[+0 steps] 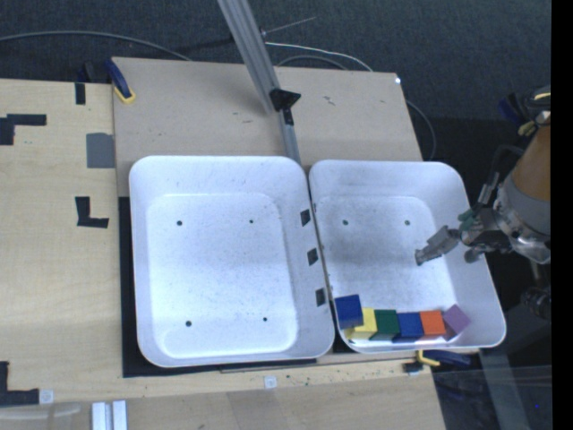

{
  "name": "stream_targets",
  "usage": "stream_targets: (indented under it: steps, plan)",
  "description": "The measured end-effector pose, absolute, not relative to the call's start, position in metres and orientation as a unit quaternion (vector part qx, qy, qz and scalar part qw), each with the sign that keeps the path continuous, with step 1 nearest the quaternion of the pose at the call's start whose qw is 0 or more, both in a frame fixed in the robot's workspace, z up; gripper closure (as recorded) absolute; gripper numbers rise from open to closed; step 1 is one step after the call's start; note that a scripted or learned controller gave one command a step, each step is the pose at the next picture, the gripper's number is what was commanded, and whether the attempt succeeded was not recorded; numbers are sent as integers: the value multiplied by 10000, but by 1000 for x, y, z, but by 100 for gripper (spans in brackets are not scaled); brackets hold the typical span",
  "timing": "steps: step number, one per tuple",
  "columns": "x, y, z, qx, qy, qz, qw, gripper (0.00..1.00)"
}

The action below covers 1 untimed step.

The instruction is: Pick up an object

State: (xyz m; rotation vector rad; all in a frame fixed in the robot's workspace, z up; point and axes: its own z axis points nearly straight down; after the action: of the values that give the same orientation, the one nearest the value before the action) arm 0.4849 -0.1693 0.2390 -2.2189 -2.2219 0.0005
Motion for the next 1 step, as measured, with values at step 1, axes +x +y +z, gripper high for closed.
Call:
stream_targets:
  steps: [1]
  plan:
    - [484,-115,362,-7052,-7090,-25,-32,0]
